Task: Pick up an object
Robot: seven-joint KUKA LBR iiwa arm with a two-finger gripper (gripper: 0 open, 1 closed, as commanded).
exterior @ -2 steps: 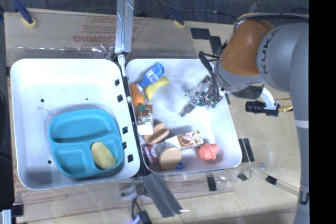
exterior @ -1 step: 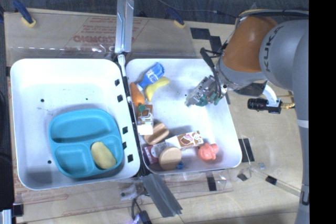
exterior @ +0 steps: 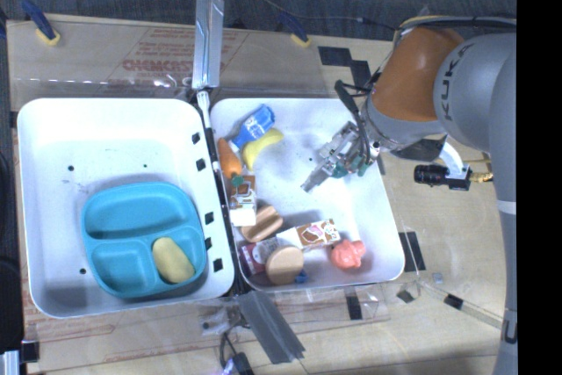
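The grey arm [exterior: 470, 92] enters from 3 o'clock, its orange band [exterior: 413, 75] bulging above the wrist, and bends down toward the middle of the right bin [exterior: 386, 224]. The gripper [exterior: 329, 167] hangs over bare white floor in the upper middle of that bin, its fingers slanting toward 8 o'clock; whether they are spread or closed I cannot tell, and nothing shows between them.

The two shallow white bins sit side by side on the pale wooden surface [exterior: 457, 277]. The left bin [exterior: 53, 145] carries a blue sectioned tray [exterior: 132, 219] of smooth plastic at its 6 o'clock part, and a yellow potato-shaped item [exterior: 174, 260] lies in the tray's lower right compartment.

The things to pick crowd the right bin's 9 o'clock and 6 o'clock edges. At 10 o'clock from the gripper lie a blue packet [exterior: 255, 125] and, touching it below, a curved yellow banana [exterior: 262, 146]. An orange carrot [exterior: 229, 158] lies along the bin's left wall, just beside the banana. Below it sits a small printed box [exterior: 241, 190], then a brown bread-like roll [exterior: 263, 224]. Toward 6 o'clock are a flat printed carton [exterior: 318, 234], a round tan bun [exterior: 284, 263] and a lumpy pink item [exterior: 349, 254], well apart from the gripper.

A grey metal bar [exterior: 208, 39] stands at 12 o'clock above the wall between the bins.
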